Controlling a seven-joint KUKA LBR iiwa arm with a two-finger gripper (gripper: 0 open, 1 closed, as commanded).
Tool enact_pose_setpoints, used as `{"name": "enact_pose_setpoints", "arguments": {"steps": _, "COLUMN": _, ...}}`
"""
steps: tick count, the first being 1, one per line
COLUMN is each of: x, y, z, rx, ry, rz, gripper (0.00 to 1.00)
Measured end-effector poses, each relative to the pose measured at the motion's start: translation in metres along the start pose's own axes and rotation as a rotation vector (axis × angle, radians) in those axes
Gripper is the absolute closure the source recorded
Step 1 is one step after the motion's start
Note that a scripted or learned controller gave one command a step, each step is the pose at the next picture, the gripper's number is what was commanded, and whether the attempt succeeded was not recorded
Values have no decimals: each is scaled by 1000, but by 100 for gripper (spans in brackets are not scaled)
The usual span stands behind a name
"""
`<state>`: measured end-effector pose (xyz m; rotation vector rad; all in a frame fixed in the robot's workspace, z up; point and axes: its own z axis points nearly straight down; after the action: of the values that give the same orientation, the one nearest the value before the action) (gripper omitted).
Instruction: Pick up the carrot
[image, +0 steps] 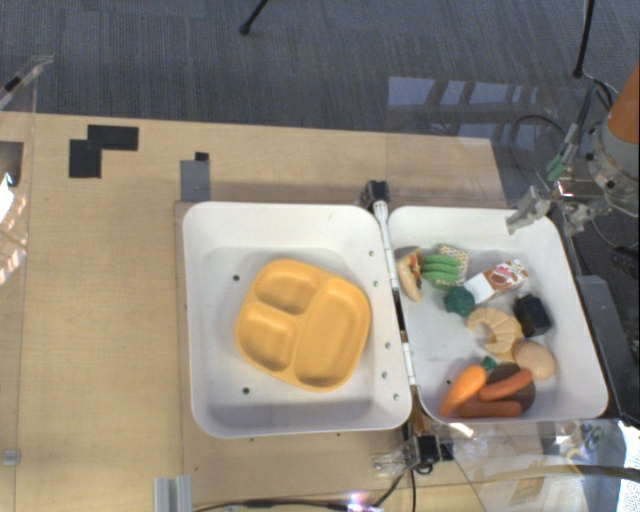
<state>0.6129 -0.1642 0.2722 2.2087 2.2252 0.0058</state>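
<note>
Carrot (463, 388) lying in the right bin (570, 300), front-left corner, orange body with green top pointing up-right toward a croissant (497, 328). Well apart from the jaws (535, 205), which sit at the bin's far right rim, diagonally across the bin from the carrot. Nothing seen between the jaws. Cannot tell whether jaws are apart or together; too small and blurred.

Arm (618, 140) entering from the right edge, grey with orange band at top right corner, wrist angled down-left, cables looped beside it.

Just right of the carrot: a reddish-orange sausage-like piece (508, 383) and a darker red one (492, 408) below it, both touching or near touching the carrot. Beige egg-shaped item (535, 358) just above those. Black block (532, 314), green broccoli-like piece (459, 300), green pea pod (437, 267), and a small white carton (500, 279) with red print, text not readable.

Left bin (215, 300) holding a yellow three-compartment plate (303, 324), tilted in plan. Both bins on a light wood counter (90, 330); black squares (100, 148) marked at its far left.
</note>
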Motion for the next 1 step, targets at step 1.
{"name": "enact_pose_setpoints", "arguments": {"steps": 1, "x": -23, "y": -69, "z": 84, "rx": 7, "ry": 0, "rz": -124, "gripper": 0}}
